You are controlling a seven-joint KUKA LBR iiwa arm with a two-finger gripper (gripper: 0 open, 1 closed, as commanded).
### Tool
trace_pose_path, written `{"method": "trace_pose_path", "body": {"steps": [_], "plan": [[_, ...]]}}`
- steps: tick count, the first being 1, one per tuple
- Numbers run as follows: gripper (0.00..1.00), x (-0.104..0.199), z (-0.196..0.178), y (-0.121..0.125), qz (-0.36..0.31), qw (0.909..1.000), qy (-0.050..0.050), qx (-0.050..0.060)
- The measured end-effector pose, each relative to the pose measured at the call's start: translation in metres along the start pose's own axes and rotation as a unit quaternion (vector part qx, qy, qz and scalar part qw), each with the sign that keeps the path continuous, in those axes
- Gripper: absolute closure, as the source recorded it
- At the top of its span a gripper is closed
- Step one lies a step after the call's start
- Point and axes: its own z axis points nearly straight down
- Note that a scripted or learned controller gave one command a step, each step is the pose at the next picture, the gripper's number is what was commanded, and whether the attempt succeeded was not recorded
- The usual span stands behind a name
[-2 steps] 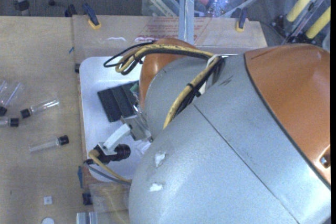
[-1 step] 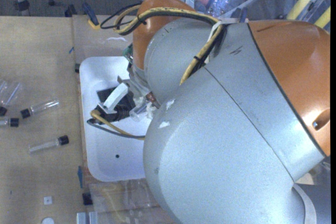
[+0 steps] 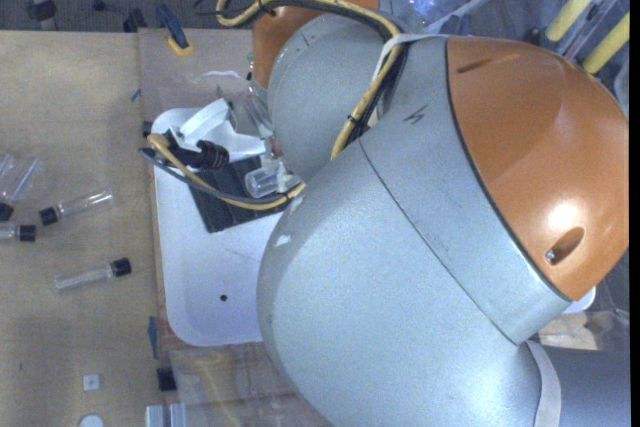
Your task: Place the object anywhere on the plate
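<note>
You see the arm in smooth grey shells with a faint satin sheen, and its orange caps glossier, catching bright highlights. The cable looping over it has a yellowish rubbery-looking jacket. The bin beneath is smooth white plastic, slightly shiny. The bench top reads as pale matt wood. The vials on it look like clear plastic or glass with black caps; you cannot tell which at this sharpness.
</note>
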Motion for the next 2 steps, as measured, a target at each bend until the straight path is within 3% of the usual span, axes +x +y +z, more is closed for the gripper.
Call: {"method": "trace_pose_path", "body": {"steps": [1, 2], "plan": [[1.0, -0.061, 0.088, -0.019, 0.06, 0.9982, -0.002, 0.0], [1.0, -0.017, 0.1, -0.009, -0.053, 0.9985, -0.008, 0.004]]}}
